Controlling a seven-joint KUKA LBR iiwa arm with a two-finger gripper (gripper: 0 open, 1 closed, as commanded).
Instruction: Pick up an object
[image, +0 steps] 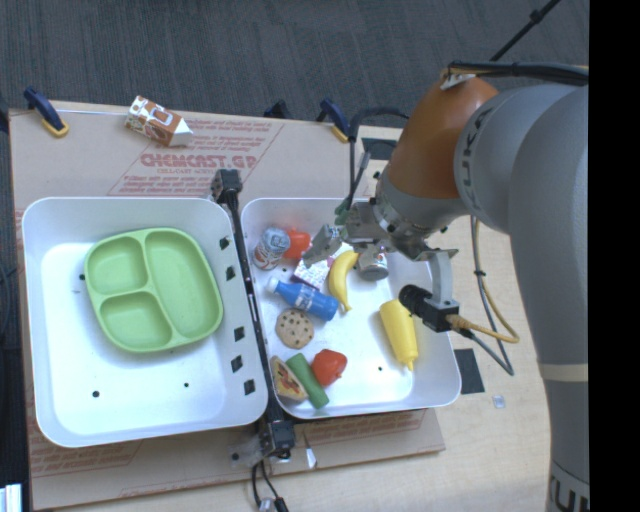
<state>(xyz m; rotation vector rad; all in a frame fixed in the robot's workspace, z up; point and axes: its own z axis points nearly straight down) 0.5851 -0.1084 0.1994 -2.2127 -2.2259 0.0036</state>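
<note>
- The brown board (200, 150) under the bins has red writing on it. The big word looks like "CHEMCAST", with "GP" after it. The small lines below are too small to read.
- A little carton (157, 119) lies on the far left part of the board. It is brown and white. Its label cannot be read.
- The left bin (60, 400) holds a green plate (152, 290) with three parts.
- The right bin (440, 375) holds many toy foods.
- A small can (272, 246) lies near the far left corner, with a red thing (297, 241) touching it.
- A blue bottle (305, 297) lies on its side in the middle. It has a white label, but the words are too small to read.
- A yellow banana (342, 277) lies just beside the blue bottle, on its right.
- A round cookie (294, 327) sits near the blue bottle, on the near side.
- A red strawberry (330, 365) and a green stick (308, 381) lie at the near edge, next to a pizza slice (288, 378).
- A yellow bottle (399, 332) lies on the right side of the bin.
- The hand (345, 240) is low over the far part of the right bin. It is just above the top of the banana.
- I cannot tell if the hand is wide or narrow.
</note>
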